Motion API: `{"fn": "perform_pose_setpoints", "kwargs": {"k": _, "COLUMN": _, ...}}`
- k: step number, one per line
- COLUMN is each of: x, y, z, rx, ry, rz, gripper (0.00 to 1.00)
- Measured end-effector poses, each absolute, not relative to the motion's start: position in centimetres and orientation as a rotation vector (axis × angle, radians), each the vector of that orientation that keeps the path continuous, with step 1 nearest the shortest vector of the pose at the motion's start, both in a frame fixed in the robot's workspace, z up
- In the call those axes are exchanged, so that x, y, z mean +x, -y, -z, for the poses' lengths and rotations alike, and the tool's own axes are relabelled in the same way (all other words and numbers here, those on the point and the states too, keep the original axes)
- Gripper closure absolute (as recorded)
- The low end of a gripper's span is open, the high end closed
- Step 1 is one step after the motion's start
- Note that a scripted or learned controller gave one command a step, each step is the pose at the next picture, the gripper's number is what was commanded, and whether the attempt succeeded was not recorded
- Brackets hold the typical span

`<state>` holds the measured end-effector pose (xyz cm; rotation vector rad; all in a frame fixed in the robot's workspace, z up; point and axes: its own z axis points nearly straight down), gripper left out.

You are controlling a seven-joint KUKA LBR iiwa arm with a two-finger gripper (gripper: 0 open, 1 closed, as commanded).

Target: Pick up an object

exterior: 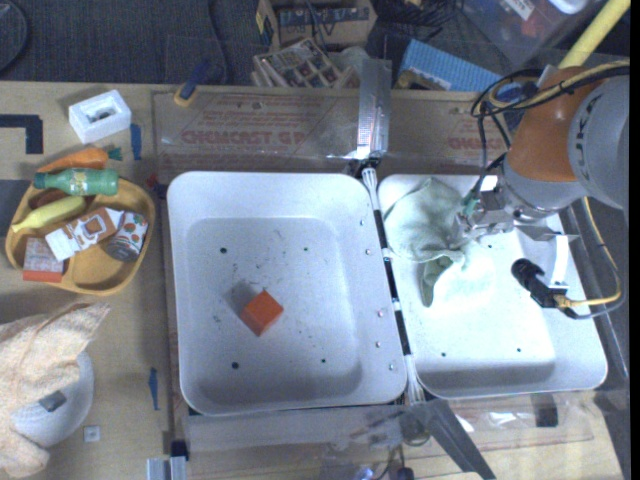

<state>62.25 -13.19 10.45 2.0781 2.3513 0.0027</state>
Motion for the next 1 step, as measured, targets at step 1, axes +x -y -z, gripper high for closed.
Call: {"fn": "perform_pose_setpoints", "kwargs": {"k": 1, "x": 63.58, "y": 7.67, "z": -22.05, "rx": 2.023, "ry": -2.405, "rz": 0.005, "gripper": 1.0}}
